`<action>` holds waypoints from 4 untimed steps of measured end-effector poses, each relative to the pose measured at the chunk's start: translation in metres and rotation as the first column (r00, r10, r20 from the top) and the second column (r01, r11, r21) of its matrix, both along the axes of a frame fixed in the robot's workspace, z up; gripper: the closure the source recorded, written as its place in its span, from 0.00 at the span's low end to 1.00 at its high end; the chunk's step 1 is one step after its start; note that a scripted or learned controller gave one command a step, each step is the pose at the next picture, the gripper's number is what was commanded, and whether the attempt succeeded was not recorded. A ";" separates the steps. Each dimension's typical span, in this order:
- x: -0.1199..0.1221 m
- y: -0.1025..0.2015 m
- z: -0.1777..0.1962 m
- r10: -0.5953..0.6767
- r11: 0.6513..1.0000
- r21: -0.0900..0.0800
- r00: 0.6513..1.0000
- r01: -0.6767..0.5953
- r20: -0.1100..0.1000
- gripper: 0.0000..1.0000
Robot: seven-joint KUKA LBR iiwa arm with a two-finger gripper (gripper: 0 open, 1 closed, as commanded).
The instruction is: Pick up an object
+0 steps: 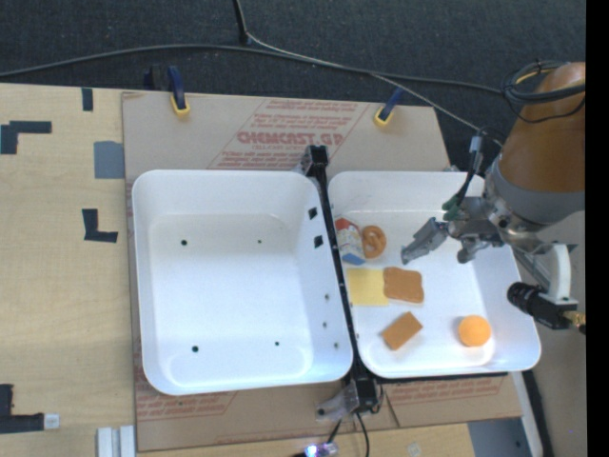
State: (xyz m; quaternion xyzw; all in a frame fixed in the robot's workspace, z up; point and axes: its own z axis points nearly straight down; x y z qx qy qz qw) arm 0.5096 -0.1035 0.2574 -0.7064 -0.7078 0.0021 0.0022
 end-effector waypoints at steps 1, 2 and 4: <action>0.016 -0.007 -0.181 -0.003 1.000 0.000 1.000 0.003 -0.003 0.00; 0.110 0.011 -0.174 0.004 1.000 -0.001 1.000 -0.004 0.009 0.00; 0.106 0.009 -0.168 0.002 1.000 -0.002 1.000 -0.002 0.002 0.00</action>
